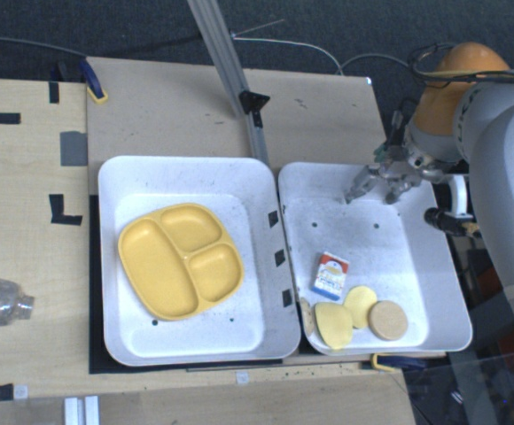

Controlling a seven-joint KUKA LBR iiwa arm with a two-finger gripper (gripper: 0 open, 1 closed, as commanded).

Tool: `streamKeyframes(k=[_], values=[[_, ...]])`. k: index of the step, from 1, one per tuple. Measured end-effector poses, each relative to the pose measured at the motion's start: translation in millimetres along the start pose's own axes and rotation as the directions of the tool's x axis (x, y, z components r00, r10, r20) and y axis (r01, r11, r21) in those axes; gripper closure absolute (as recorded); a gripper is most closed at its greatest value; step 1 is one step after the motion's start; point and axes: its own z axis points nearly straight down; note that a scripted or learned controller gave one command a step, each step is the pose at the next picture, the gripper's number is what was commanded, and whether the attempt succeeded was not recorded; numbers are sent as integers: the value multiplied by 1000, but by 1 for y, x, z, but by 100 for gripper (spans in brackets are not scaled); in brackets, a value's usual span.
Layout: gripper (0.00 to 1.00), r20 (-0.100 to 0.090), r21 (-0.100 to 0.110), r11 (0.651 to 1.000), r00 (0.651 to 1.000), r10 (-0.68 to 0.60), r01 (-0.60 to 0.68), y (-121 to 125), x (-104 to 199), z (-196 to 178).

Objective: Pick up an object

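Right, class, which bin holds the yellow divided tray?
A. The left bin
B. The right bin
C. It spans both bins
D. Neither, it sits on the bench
A: the yellow divided tray lies flat inside the left bin, while the right bin holds the small carton and round pieces.

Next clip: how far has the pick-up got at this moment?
Nothing looks picked yet. The pincer sits over the far end of the right white bin, fingers spread with nothing between them. The small red and white carton, pale yellow pieces and round tan disc lie at the bin's near end. Left to do: approach one, grip, lift.
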Motion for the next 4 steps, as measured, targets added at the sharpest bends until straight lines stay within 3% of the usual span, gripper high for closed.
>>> streamKeyframes(k=[1, 2, 4], values=[[0, 7, -18, 1000, 1000, -1, 1, 0, 4, -15], [0, 0, -1, 1000, 1000, 0, 0, 1, 0, -2], [0, -1, 1, 1000, 1000, 0, 0, 0, 0, 2]])
